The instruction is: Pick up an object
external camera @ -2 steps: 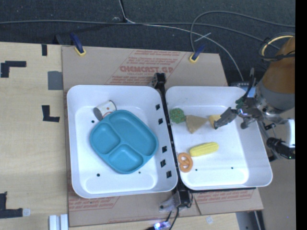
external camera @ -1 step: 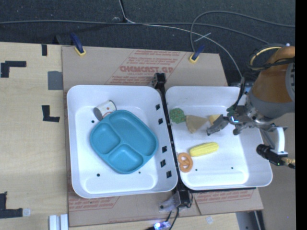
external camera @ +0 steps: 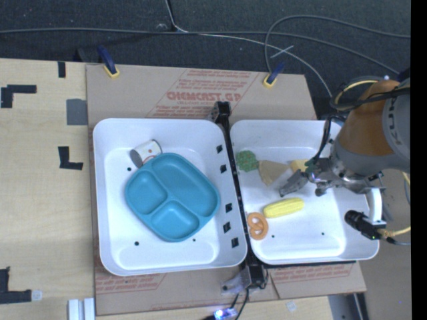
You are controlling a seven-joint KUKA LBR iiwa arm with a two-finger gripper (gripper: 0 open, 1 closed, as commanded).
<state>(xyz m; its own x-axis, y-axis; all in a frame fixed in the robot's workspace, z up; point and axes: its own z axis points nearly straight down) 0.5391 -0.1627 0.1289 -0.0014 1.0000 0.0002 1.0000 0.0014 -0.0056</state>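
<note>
Two bins are sitting side by side: pretzel [external camera: 257, 225] nearest in the right bin [external camera: 293, 251], corn [external camera: 283, 209] lying just behind it. Beyond, the gripper [external camera: 295, 182] is hanging low, fingers looking slightly parted with nothing between them, beside the tan wedge [external camera: 269, 172] and broccoli [external camera: 246, 160]. Left bin [external camera: 107, 179] is carrying a blue tray [external camera: 171, 196], cup [external camera: 146, 153] tipped behind it.

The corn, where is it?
The corn lies in the right bin, near its front, between the pretzel and the gripper.
</note>
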